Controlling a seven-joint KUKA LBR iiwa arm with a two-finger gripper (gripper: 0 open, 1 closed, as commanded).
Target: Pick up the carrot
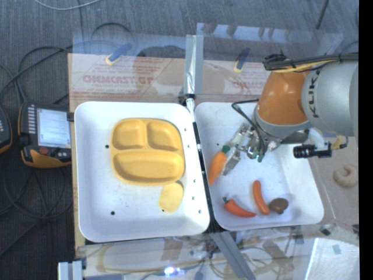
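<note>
The gripper (235,153) is hovering in the right bin (303,212) with fingers spread open, gripping nothing, just beside the carrot (216,166).

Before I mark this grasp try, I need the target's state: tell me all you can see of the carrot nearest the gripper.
The carrot is orange with a small green top, plastic-looking. It lies in the right bin, leaning up the bin's left wall, green end uppermost and tip pointing down-left. The gripper sits right beside its upper end, fingers open and not closed around it. Whether they touch is unclear.
</note>
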